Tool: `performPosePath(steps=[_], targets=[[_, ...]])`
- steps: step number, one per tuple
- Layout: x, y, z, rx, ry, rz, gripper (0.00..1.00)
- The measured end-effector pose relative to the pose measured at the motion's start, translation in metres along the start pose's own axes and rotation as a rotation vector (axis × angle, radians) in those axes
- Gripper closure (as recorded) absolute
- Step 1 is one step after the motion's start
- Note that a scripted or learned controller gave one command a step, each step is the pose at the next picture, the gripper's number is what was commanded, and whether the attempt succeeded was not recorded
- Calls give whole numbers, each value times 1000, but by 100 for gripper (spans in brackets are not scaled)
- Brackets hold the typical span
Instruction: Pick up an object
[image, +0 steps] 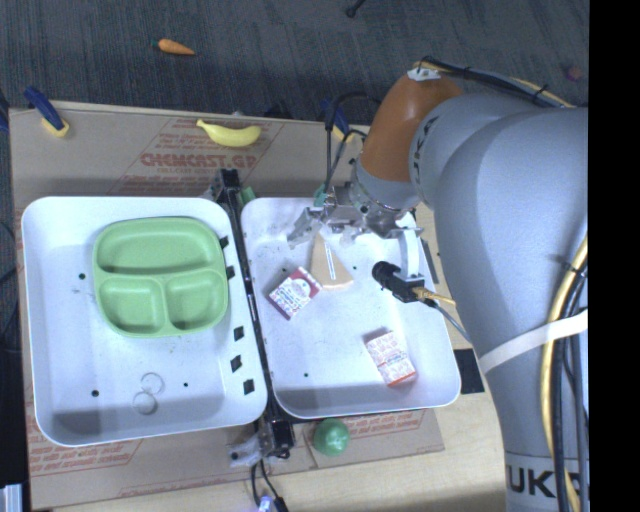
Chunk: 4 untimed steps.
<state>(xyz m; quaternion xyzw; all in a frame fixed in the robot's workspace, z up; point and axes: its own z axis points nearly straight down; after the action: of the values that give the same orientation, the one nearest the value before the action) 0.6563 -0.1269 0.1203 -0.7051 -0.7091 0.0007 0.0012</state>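
The right bin holds a tan wedge near its far side, a small red-and-white carton left of the wedge, and a second red-and-white box nearer the front. My gripper hangs low over the far part of this bin, just above the wedge's narrow end. It looks open, with one finger to the left of the wedge tip. Nothing is lifted; all three items lie on the bin floor.
A green divided tray lies in the left bin. Past the bins a yellow banana lies on the cardboard, and a green ball sits at the front. The grey arm covers the right side.
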Motion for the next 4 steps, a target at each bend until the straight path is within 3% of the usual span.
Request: performPosePath(steps=[1, 2, 3, 4], targets=[[0, 1, -12, -1, -1, -5, 100], [76, -2, -73, -4, 1, -1, 100], [75, -3, -72, -2, 0, 0, 0], [43, 1, -167, -6, -2, 1, 0]])
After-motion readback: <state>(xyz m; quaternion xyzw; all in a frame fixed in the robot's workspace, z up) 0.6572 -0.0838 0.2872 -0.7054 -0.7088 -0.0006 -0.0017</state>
